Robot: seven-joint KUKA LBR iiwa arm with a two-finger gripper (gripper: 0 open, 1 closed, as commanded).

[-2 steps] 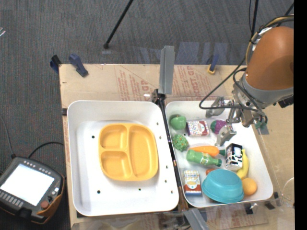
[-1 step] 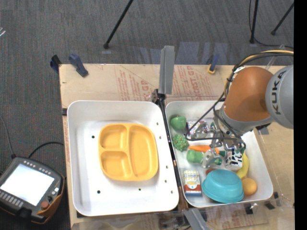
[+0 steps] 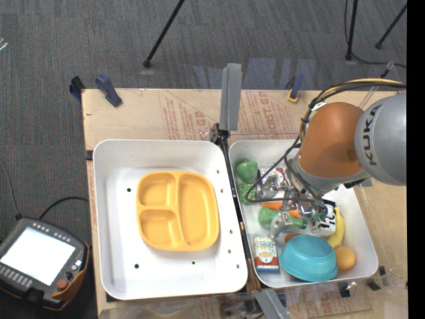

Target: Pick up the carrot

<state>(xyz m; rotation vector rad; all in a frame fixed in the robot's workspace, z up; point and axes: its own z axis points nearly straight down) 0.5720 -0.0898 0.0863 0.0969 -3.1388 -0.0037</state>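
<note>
Arm [image 3: 345, 145]: reached in from right, over right bin [image 3: 369, 234].
Gripper [image 3: 292, 214]: low among clutter; grip state could not be told.
Carrot [image 3: 271, 206]: right bin, touching gripper, mostly hidden.
Banana [image 3: 339, 228]: right of gripper, partly covered.
Bowl [image 3: 308, 258]: near side.
Tray [image 3: 177, 209]: left bin [image 3: 113, 211].

"KUKA" lettering showing in dark letters on grey arm [image 3: 388, 138], running sideways. Red print showing on cardboard sheet [image 3: 179, 115] covering desk, upside down, too faint for reading. Small carton [image 3: 266, 254] label showing, illegible.
</note>
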